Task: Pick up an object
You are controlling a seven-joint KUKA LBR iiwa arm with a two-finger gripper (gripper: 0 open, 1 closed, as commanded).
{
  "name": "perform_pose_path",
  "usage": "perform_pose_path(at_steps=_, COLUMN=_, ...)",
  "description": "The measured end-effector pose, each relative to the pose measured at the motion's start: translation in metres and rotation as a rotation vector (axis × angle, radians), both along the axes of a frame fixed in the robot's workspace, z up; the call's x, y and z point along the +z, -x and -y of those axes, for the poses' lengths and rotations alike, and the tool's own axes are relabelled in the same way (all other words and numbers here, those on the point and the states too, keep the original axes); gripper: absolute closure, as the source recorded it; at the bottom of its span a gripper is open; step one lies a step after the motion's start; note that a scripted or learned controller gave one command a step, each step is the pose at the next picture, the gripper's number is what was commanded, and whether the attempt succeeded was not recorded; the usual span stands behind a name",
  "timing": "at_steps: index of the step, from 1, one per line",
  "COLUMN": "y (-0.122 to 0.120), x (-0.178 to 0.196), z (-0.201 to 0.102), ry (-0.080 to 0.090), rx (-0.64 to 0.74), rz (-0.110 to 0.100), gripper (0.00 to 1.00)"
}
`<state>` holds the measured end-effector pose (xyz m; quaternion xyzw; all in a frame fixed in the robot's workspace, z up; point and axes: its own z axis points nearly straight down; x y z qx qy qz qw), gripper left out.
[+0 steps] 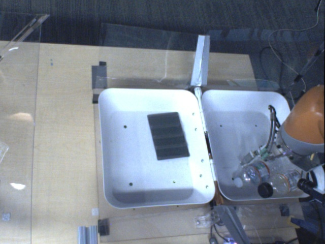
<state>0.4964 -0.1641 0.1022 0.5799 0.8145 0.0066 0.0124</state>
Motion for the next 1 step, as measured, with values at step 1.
perform_pose_path(at_steps=1, y=0.0041, x=-0.0118, z=-0.0265, ry=0.004, rx=0.084, rz=-0.009, gripper=0.00)
